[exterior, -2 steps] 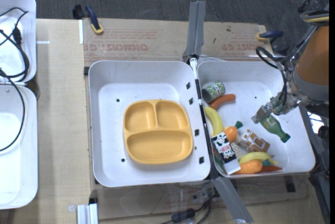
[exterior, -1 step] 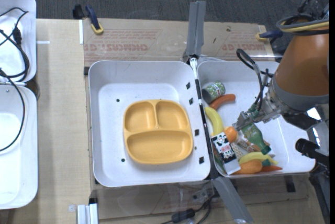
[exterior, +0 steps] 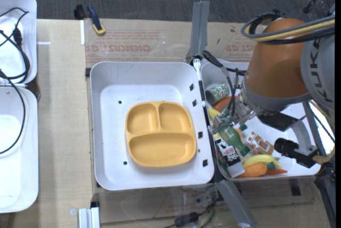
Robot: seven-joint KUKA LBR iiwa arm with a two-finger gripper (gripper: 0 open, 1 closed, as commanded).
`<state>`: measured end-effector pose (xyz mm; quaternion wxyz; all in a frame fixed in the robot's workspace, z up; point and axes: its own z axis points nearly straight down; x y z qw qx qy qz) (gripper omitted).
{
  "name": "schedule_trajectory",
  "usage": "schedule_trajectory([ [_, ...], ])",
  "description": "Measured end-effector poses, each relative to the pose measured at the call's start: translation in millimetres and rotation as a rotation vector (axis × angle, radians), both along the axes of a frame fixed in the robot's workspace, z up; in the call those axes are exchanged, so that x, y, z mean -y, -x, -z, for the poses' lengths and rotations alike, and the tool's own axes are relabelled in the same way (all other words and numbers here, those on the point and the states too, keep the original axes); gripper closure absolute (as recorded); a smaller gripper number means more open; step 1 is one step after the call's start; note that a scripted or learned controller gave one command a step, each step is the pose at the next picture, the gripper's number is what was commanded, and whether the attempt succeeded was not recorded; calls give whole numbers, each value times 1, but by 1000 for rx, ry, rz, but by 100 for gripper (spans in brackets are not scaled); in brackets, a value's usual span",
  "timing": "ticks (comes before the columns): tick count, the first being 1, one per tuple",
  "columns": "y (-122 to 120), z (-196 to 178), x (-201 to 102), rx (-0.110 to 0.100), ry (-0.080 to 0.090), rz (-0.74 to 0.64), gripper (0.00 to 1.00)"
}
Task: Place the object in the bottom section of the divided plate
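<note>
Cardboard-topped table, two white bins: the yellow divided plate sits mid left bin, sections bare. Right bin holds toy food — banana, carrot, green can. The arm's jaws hang low over that clutter; whether apart or together, can't tell.

A toy banana and a carrot are lying just below and right of the claw. What is perhaps a green can is sitting just above it. Far up and left, a blue-handled clamp is resting on the cardboard, and black cables are trailing well off to its left.
</note>
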<state>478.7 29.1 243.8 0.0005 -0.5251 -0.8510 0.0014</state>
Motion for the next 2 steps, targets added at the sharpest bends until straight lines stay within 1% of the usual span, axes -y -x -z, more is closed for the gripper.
schedule_trajectory([
  [1, 1, 26, -72, -3, 1, -9, 100],
  [2, 1, 26, -72, -3, 1, -9, 0],
])
